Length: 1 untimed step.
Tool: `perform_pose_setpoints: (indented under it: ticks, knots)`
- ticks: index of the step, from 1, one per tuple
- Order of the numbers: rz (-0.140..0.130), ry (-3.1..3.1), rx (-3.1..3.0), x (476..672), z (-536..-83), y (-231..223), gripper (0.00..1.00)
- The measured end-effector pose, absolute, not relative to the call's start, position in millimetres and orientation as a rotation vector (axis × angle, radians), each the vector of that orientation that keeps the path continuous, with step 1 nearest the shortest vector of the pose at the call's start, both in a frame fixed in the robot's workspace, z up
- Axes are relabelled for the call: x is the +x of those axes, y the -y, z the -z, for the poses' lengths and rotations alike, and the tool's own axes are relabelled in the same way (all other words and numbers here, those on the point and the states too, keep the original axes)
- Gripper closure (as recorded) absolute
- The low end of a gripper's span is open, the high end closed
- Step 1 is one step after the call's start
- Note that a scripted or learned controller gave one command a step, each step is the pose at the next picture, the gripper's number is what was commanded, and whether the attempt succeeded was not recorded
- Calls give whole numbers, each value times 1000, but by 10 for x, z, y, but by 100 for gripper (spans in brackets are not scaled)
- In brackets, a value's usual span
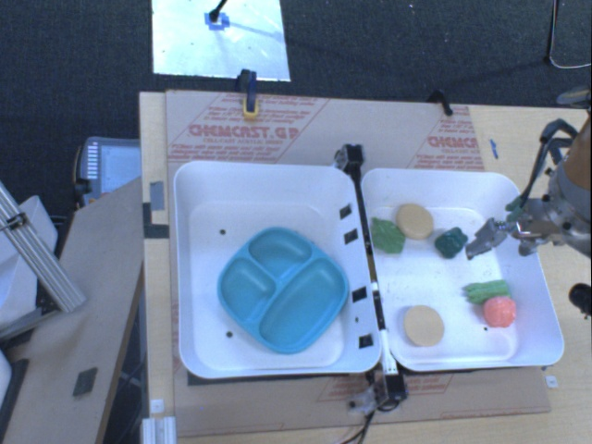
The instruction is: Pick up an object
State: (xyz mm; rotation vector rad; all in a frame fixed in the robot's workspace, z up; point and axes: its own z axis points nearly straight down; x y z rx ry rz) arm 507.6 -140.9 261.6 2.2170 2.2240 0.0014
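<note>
Top-down slanted view of a bench w/ two shallow white bins side by side. The left bin [199, 202] held a blue divided plate [282, 289], set a bit diagonal near its centre. The right bin [536, 340] held small toy foods, scattered loose and well apart, probably so a gripper could get at any one w/o bumping others.

Items in the right bin: a tan disc [415, 220] near the back, w/ a green leafy piece [388, 237] just beside it on the divider side; a dark teal lump [451, 242] a little further toward the arm; a second tan disc [424, 325] toward the front; a red-orange ball [499, 312] near the front corner, w/ a green piece [487, 290] touching its top.

The arm came in from the view's right edge. The gripper [485, 240] hung above the right bin, slanting down and toward the divider. Its tip sat just beside the teal lump, on that lump's arm side, apart from it. Nothing showed between the fingers; whether they were spread or closed was too small and dark to tell.

The teal lump looked like the nearest target, so likely a reach in progress, no pick yet. The ball and green piece lay near, closer to the front.
</note>
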Motion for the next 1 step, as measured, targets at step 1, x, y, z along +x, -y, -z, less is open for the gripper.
perform_pose_setpoints:
  ticks: [1]
  knots:
    - [1, -2225, 2221, 5000, -2075, 1347, 0]
